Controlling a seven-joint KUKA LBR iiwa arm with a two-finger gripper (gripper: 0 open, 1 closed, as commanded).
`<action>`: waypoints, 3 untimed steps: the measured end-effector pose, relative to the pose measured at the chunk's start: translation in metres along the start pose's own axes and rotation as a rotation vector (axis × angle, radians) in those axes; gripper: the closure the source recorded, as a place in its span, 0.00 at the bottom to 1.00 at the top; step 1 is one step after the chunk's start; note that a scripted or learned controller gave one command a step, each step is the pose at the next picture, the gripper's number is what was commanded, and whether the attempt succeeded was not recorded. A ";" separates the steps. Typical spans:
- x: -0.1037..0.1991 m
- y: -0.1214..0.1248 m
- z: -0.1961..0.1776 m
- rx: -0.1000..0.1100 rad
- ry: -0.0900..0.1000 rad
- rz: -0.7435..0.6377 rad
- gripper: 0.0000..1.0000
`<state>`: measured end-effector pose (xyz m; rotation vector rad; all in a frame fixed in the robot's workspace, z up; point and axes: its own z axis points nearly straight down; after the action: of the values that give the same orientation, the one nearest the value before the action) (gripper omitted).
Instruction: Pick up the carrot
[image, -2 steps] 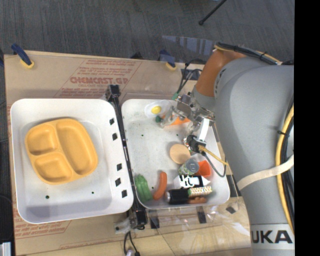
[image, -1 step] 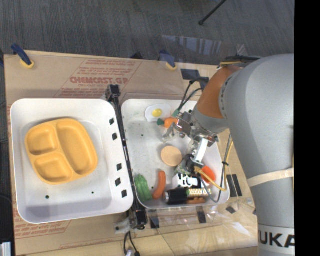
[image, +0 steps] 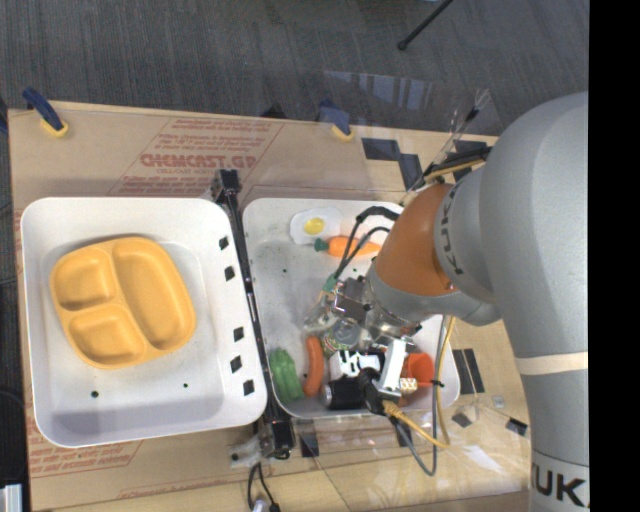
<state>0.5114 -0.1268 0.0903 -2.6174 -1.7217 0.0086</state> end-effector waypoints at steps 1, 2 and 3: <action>-0.023 0.100 -0.004 -0.012 -0.004 -0.239 0.00; -0.030 0.047 -0.001 -0.003 -0.001 -0.294 0.00; -0.030 0.049 -0.011 -0.005 -0.002 -0.300 1.00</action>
<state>0.5447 -0.1739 0.1011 -2.3339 -2.0966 0.0046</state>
